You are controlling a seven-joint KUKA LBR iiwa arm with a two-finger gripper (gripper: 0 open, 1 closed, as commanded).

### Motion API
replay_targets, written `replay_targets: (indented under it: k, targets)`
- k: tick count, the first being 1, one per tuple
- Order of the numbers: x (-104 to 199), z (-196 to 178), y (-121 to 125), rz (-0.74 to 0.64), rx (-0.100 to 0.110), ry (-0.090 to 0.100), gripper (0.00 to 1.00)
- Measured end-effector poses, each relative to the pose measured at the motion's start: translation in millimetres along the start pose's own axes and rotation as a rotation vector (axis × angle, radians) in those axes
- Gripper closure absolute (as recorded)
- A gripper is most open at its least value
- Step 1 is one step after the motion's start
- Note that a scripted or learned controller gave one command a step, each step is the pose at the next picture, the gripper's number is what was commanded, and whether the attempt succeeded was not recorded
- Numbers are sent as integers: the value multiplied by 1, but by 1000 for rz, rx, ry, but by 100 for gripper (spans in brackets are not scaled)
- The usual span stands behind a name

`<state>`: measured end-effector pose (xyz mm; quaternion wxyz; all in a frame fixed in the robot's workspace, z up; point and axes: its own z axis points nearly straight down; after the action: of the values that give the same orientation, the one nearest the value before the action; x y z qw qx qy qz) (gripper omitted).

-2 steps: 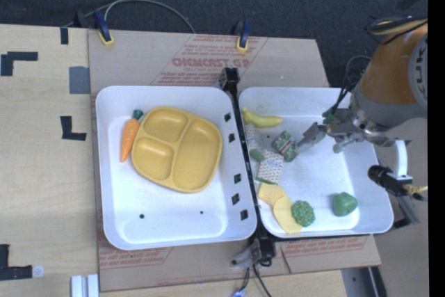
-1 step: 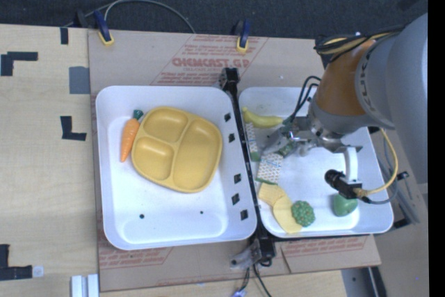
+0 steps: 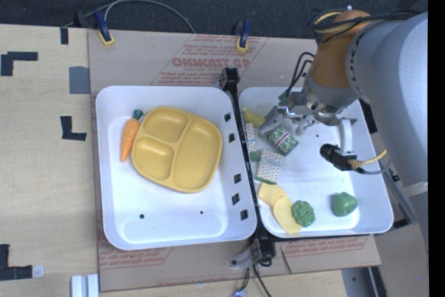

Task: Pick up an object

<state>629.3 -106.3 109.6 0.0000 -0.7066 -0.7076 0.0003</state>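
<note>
Grey and orange, the arm (image 3: 389, 59) reaches into the right bin (image 3: 372, 219) with its gripper (image 3: 285, 127) directly over a green-and-white packet (image 3: 281, 140) near the bin's upper left, though whether it grips the packet cannot be told.

Grey arm (image 3: 389, 66) reaches from right, gripper (image 3: 292, 120) pointed down.

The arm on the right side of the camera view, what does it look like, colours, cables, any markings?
The arm is a thick, rounded light grey body with an orange band above the wrist. Thin black cables loop over the band and run down beside it. The gripper below is metallic grey with dark parts. A black cable with a yellow-ringed connector trails from it. No markings can be made out.
</note>
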Motion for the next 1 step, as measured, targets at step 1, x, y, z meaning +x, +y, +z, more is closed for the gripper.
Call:
replay_targets:
  k: [1]
  targets:
    - [8, 24, 5, 2, -1, -4, 0]
